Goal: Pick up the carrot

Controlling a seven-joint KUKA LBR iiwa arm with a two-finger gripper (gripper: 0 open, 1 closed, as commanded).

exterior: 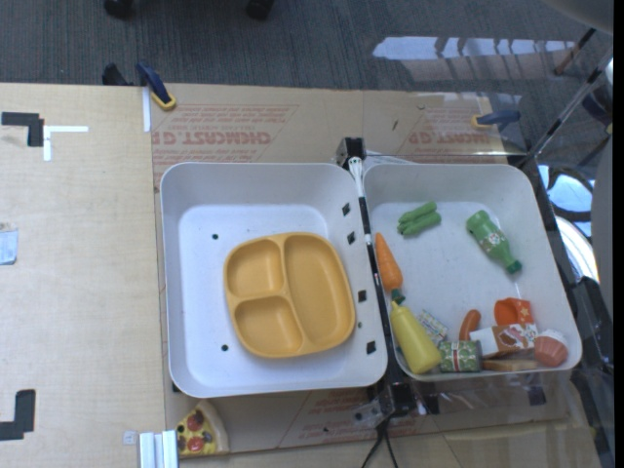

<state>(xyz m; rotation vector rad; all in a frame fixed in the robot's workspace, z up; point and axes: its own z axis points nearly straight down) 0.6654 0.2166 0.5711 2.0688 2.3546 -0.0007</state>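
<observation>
An orange carrot [388, 261] lies in the right bin [531, 203], close against its left wall, pointing up and down the view. Its lower end almost meets the cap of a yellow squeeze bottle [413, 339].
The left bin [195, 203] holds a yellow divided plate [289, 292]. In the right bin lie green pea pods [419, 219], a green bottle [491, 241] and a heap of small food items [507, 341] in the near right corner. A pizza slice toy [198, 432] lies on the bench below the left bin.
</observation>
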